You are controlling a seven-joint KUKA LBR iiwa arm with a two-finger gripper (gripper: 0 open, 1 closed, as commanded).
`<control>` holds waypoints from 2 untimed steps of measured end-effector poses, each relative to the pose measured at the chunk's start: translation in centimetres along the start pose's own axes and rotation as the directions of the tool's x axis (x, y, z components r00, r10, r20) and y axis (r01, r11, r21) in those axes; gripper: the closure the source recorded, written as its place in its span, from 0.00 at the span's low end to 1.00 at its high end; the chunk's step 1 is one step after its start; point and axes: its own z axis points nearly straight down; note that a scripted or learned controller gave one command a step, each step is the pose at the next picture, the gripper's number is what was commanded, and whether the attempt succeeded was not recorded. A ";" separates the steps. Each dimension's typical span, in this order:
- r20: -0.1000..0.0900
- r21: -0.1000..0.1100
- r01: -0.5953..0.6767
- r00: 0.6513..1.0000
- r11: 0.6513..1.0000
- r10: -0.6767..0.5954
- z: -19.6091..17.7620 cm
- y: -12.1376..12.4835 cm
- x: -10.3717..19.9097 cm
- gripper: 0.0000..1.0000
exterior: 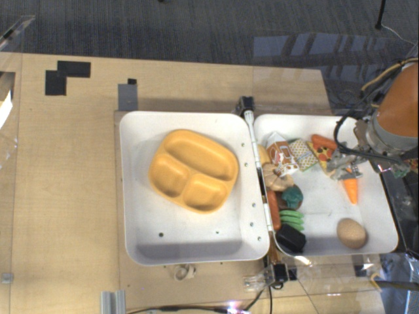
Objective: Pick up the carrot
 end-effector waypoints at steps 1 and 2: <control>-0.024 -0.029 0.344 0.938 0.938 -0.345 3.9 1.1 4.1 1.00; -0.024 -0.029 0.345 0.938 0.938 -0.346 3.9 1.1 4.1 0.00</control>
